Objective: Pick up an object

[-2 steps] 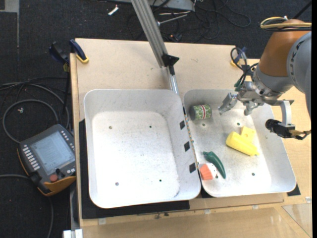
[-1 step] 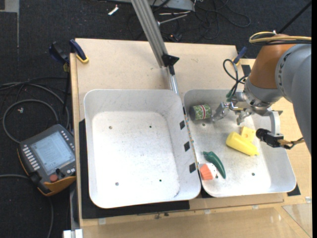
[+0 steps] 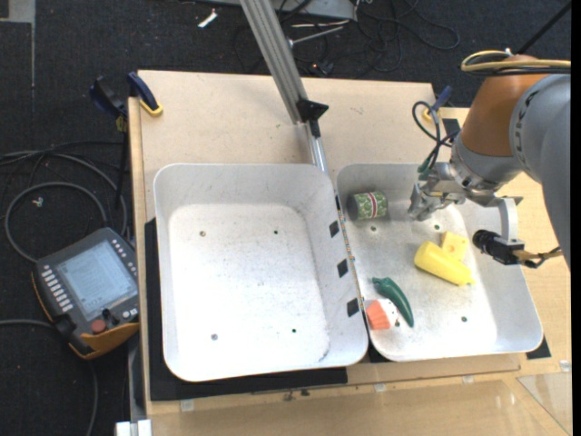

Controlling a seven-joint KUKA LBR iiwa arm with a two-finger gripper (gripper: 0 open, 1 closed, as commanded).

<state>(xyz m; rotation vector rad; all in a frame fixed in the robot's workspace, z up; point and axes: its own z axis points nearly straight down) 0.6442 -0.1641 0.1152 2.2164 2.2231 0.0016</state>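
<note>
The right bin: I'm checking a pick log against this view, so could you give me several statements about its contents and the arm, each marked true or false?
1. The green can lies in the right bin. True.
2. The yellow object sits in the left bin. False: it lies in the right bin.
3. The gripper is above the right bin, between the green can and the yellow object. True.
4. The green-and-orange carrot toy lies against the right bin's far wall. False: it lies near the front left corner, by the divide between the bins.
5. The gripper holds the yellow object. False: the object rests on the bin floor, apart from the gripper.
</note>
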